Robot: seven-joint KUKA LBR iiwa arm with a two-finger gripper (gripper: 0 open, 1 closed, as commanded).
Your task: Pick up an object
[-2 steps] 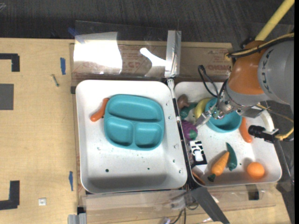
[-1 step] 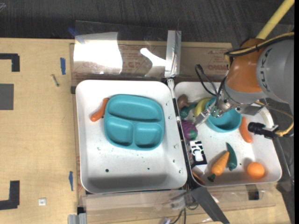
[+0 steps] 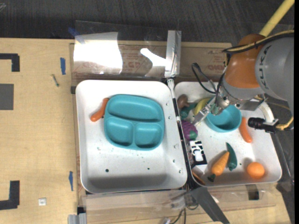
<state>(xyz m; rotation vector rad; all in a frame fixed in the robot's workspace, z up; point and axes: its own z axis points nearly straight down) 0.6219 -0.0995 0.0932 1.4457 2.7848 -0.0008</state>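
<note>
Nearest the camera, along the front edge of the right-hand shallow white bin [image 3: 271, 171], lie a small orange carrot-shaped toy [image 3: 218, 164], a dark green pod-shaped piece [image 3: 231, 156] just beside it, and a round orange ball [image 3: 255, 170] toward the front right corner. A black-and-white printed tag [image 3: 198, 153] lies against the bin's left wall, with a purple grape-like cluster [image 3: 189, 130] behind it.

The claw [image 3: 211, 109] sits low over the rear left part of the right bin, below the grey arm with its orange band [image 3: 243, 69]. How far its tips are parted cannot be told at this angle, and no item is seen held. It stands at the left rim of a small teal plastic bowl [image 3: 225, 119], seemingly touching it. A yellow curved piece [image 3: 202, 105], a dark teal piece [image 3: 185, 112] and a brownish knob [image 3: 181, 98] crowd just left of the claw. A slim orange-red piece [image 3: 245, 131] lies right of the bowl.

The left-hand shallow white bin [image 3: 93, 171] carries a teal three-compartment plastic tray [image 3: 134, 120], lying flat, with a small orange carrot-like stick [image 3: 98, 111] touching its left edge. Both bins rest on the tan table [image 3: 32, 125].
</note>
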